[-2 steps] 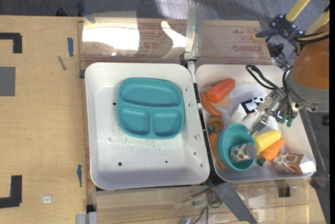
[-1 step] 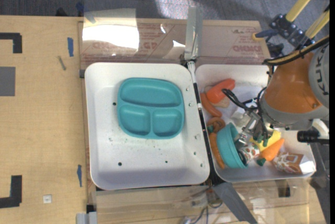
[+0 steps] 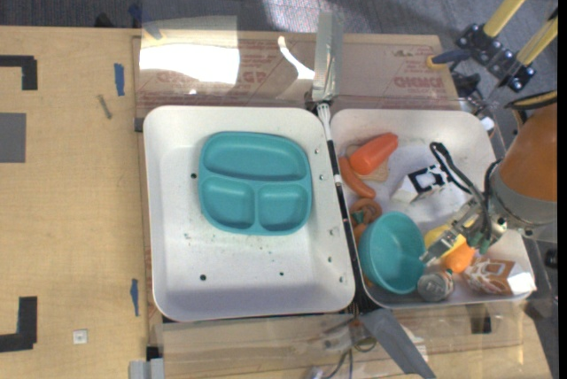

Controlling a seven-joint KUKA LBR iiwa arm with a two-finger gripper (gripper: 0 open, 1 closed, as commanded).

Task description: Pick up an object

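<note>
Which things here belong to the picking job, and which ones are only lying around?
For the job:
- gripper, low in the right bin
- teal bowl
- orange carrot toy
- small orange piece

Lying about:
- teal divided plate in the left bin
- wooden bench

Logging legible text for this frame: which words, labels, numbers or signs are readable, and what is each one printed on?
Nothing can be read with certainty.
Red printing on the brown cardboard sheet behind the bins, left part: washed out by glare, unreadable.
Red printing on the same sheet, right part: a word in capitals, too blurred to spell out.
Black-and-white marking on the white item in the right white bin: a pattern, no legible characters.
</note>
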